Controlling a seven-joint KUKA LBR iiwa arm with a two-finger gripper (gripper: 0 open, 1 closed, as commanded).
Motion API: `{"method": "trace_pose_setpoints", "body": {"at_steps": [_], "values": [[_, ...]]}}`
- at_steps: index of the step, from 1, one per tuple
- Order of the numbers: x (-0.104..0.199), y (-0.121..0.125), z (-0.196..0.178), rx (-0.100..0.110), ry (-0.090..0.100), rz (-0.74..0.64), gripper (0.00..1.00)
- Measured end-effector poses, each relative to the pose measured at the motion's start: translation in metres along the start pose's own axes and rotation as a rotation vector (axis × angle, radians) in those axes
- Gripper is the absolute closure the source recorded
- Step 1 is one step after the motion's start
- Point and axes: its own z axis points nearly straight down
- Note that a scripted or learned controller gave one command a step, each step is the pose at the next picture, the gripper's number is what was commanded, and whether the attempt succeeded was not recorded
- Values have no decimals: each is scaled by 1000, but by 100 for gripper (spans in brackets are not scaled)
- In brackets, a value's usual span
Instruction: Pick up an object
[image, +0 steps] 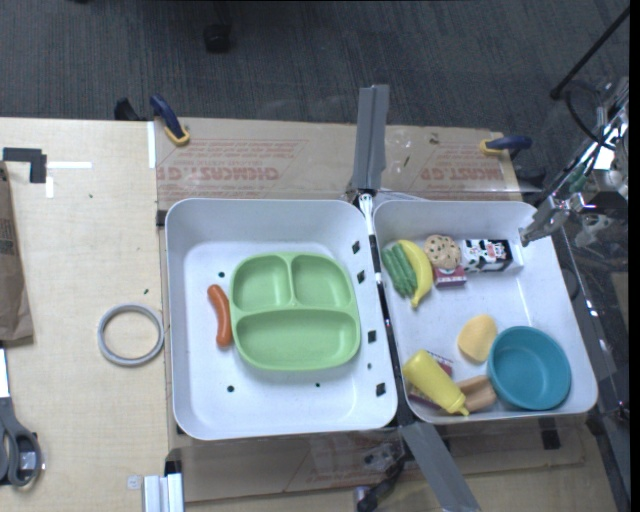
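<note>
Your banana (421, 268) sits in the right bin (556, 300) beside the green beans (399, 268) and cookie (440, 250), milk carton (486, 254) just past those, gripper (530, 233) at the bin's right rim, can't tell you how the jaws stand.

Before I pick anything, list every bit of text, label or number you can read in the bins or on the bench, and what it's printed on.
Red print on the cardboard sheet behind the left bin: appears upside down, too blurred to read.
More red print on the cardboard behind the right bin: same, unreadable.
Black-and-white carton in the right bin: cow-patch pattern, lettering too small to read.
</note>
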Motion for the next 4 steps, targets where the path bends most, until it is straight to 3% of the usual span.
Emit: {"method": "trace_pose_setpoints", "body": {"at_steps": [1, 2, 3, 4], "values": [[54, 32, 97, 2, 0, 152, 0], [76, 69, 167, -19, -3, 77, 0], [73, 64, 176, -35, -11, -23, 0], [89, 60, 177, -36, -9, -107, 0]]}}
